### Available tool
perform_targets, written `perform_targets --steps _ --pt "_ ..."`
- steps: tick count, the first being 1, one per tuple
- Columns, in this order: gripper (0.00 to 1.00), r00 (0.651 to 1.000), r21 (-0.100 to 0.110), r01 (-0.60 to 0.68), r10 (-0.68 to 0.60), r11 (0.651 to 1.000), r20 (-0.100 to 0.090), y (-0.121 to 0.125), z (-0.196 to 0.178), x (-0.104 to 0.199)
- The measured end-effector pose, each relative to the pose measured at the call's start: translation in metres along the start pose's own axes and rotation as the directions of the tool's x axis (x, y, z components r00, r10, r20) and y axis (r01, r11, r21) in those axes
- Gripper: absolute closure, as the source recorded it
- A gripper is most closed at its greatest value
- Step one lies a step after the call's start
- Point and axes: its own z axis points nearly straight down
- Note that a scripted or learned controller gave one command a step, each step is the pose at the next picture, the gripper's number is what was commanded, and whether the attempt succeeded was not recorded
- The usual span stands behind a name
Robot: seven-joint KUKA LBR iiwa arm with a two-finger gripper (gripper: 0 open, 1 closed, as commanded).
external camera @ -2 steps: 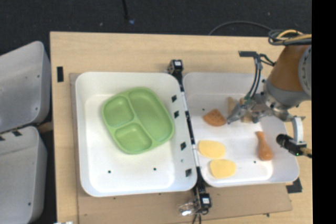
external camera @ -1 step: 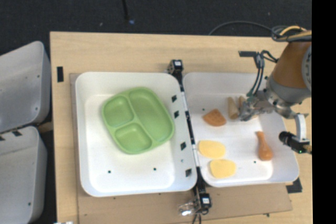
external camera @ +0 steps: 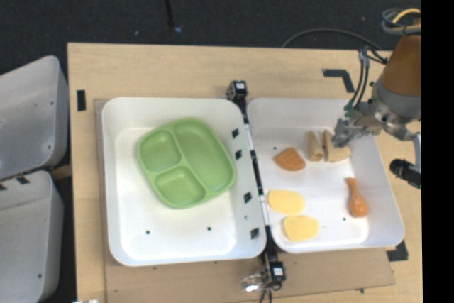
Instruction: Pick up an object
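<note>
We judge the small tan piece (external camera: pixel 338 151) under our gripper (external camera: pixel 342 136) light, stiff and best pinched across its middle, though we cannot tell the gripper's state.

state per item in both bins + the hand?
green divided plate: flat in left bin, compartments bare
orange-brown piece: lying in right bin, apart from the hand
tan cylinder: lying, beside the hand
two yellow pieces: flat, near the divider
orange drumstick-shaped piece: lying near right wall
hand: low over a pale piece, grip unclear
</note>
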Motion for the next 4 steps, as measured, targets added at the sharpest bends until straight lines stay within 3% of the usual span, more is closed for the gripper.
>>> perform_targets --steps 1,4 --pt "1.0 1.0 0.003 0.001 -0.001 1.0 -0.001 0.001 -0.031 -0.001" --pt "1.0 1.0 0.007 0.002 -0.002 1.0 -0.003 -0.053 -0.044 0.133"
